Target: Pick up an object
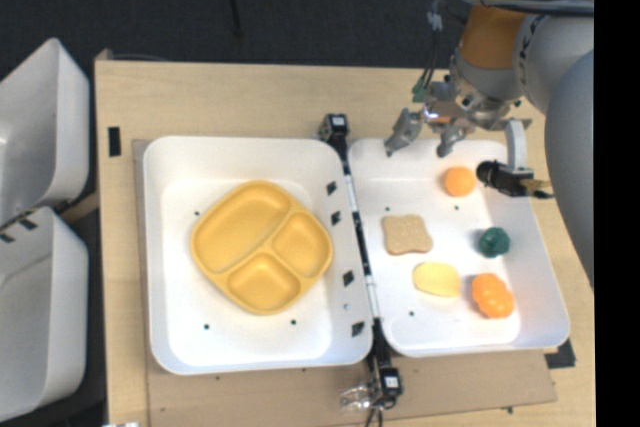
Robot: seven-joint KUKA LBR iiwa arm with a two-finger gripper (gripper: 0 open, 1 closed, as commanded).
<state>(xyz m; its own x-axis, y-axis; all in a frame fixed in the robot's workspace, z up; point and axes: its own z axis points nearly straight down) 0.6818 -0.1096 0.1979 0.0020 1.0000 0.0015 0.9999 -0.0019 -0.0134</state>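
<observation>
1. The two-finger gripper (425, 137) on the grey arm with its orange band (497, 30) hangs over the far edge of the right-hand shallow white bin (535, 300), fingers spread wide with nothing between them.
2. In that bin lie a small round orange ball (459, 181), a tan slice of toy bread (406, 235), a pale yellow rounded piece (437, 279), a dark green knobbly lump (493, 241) and an orange pepper-shaped toy (491, 296), all apart from one another.
3. The orange ball lies nearest the gripper, just toward the camera from it.
4. The left-hand white bin (175, 325) holds a yellow three-compartment plastic plate (262, 246), lying flat.
</observation>
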